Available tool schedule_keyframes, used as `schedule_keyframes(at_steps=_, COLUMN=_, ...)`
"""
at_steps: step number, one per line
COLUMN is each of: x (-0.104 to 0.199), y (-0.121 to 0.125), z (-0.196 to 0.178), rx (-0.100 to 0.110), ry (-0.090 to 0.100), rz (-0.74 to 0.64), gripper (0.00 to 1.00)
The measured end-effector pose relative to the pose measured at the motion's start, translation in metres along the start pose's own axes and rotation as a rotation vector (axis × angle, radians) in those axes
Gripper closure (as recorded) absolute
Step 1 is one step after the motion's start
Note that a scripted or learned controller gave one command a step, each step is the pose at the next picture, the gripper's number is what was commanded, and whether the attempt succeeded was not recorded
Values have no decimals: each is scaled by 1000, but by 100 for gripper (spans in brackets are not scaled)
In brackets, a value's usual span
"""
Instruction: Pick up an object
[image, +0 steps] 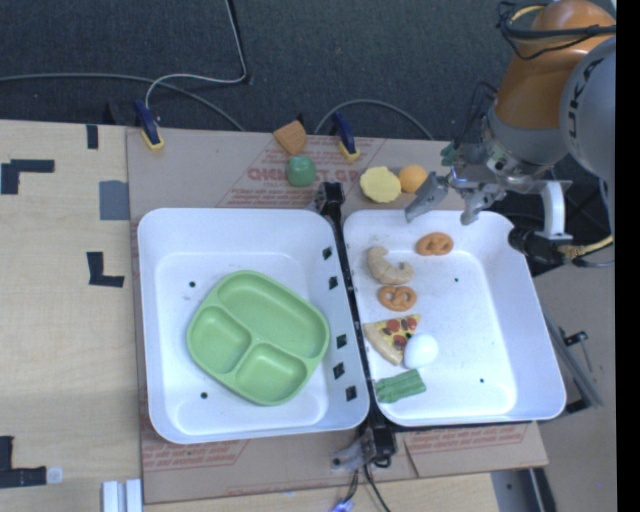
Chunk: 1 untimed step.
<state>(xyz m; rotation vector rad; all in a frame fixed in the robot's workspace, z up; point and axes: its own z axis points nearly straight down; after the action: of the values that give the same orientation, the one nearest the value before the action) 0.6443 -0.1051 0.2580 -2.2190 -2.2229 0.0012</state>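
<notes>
basically still pre-grasp: end effector spread wide, holding nothing, above the right bin's far edge; needs dropping onto the pretzel.

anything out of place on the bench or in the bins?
Yes. Four items sit outside the bins on the cardboard behind them: an orange block, a green piece, a yellow piece and a small orange one. The green plate lies askew in the left bin.

Arm cut off by top & right edges; egg hides pt of pizza slice.
</notes>
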Motion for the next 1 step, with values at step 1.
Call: schedule_keyframes(at_steps=1, x=9, y=-16, z=159, rx=6, ry=1, rz=1, gripper=0)
